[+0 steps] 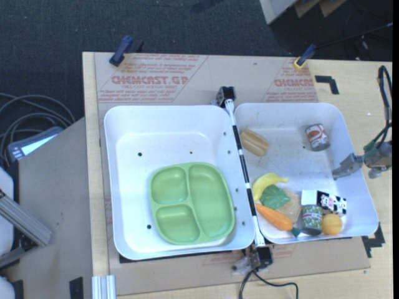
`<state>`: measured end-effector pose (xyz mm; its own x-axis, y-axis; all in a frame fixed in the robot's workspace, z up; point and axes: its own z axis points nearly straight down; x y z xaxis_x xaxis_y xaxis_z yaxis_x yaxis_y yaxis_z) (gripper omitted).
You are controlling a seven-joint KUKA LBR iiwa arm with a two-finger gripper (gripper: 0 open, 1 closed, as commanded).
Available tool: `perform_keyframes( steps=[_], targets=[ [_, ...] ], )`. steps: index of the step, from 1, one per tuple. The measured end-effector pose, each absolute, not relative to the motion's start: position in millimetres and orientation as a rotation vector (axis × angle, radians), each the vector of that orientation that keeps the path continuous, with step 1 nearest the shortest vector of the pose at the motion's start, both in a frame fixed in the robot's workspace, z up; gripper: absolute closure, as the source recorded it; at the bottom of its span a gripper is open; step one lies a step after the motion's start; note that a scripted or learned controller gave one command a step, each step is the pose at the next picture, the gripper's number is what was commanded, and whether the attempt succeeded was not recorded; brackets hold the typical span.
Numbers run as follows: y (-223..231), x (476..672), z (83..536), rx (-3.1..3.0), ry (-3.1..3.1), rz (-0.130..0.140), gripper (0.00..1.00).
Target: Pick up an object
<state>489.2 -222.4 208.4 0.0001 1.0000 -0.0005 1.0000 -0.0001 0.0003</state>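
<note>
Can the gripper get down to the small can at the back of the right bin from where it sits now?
Probably yes. The gripper sits at the right bin's right edge, and the can lies alone on bare floor nearby, with the bread roll and the food pile well away.

Green tray (192,202), orange carrot (275,217)

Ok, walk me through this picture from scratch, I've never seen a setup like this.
One camera looks down at a slant on a bench with two shallow white bins. The left bin holds a green divided tray. The right bin holds toy food: a bread roll, a small can, a banana, a carrot and an orange. The grey part at the right edge is the robot arm's pincer, reaching over the right bin. Nothing is visibly held in it.
</note>
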Motion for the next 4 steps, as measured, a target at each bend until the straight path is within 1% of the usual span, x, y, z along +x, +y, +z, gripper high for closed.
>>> perform_keyframes(
  steps=[1, 2, 3, 4],
  targets=[
    [-190.5, 561.8, 221.1, 2.218, 2.222, 0.002, 0.0],
    [-172.0, 634.1, 191.2, 2.218, 2.222, 0.001, 0.0],
    [-213.2, 639.1, 93.2, 2.223, 2.226, 0.0, 0.0],
    [-214.1, 640.2, 104.9, 2.218, 2.223, 0.001, 1.0]
  ],
)
